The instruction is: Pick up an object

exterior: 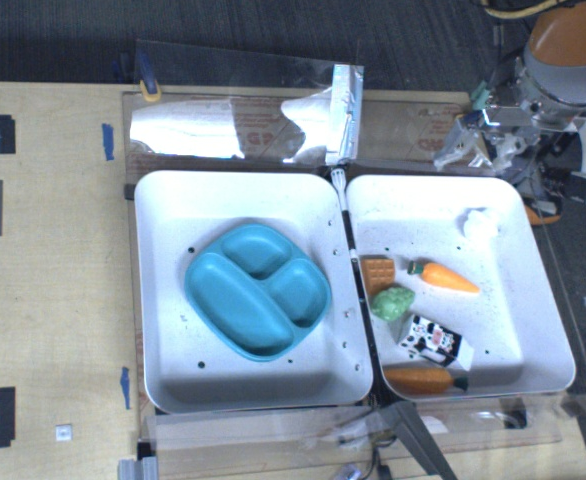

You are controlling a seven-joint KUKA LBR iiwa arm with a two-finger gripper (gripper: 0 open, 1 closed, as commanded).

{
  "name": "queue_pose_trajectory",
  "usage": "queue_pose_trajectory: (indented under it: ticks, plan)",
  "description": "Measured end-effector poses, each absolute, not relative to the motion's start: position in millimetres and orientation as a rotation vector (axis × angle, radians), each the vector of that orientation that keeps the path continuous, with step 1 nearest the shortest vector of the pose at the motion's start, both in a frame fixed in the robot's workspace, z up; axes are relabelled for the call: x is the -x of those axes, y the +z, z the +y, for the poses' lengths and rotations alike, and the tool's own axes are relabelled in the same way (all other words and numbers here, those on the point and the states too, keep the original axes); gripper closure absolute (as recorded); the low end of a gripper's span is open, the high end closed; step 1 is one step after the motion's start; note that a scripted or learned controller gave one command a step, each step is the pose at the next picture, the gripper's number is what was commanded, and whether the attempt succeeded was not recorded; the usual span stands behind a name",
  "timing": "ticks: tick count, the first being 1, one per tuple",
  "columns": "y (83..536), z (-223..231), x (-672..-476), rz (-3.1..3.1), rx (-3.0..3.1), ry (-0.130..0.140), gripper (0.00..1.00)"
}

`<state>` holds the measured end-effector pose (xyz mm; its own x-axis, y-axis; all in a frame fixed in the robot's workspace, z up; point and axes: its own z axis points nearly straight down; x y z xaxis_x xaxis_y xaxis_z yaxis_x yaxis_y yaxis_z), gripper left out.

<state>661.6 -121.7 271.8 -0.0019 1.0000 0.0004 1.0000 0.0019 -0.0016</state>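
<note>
Arm parked past the right bin's (533,298) far corner; nothing picked yet.
Gripper (473,140) state cannot be told; the carrot (446,277), mid-bin and apart from its neighbours, suits a straight descent.

Legible text, as I see it from my station: none. The small black-and-white printed packet (432,341) in the right bin (533,268) carries a pattern, but I cannot make out any letters on it. Reddish printing shows on the clear plastic sheet (263,133) behind the bins; it is too blurred for me to read.
</note>
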Motion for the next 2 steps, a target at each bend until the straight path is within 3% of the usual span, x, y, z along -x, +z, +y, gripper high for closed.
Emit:
queue_pose_trajectory:
  ticks: [1,2]
  plan:
    - [105,-120,-603.8,-2.257,2.175,0.007,0.0]
    - [87,-125,-570.2,-2.265,2.182,-0.006,0.0]
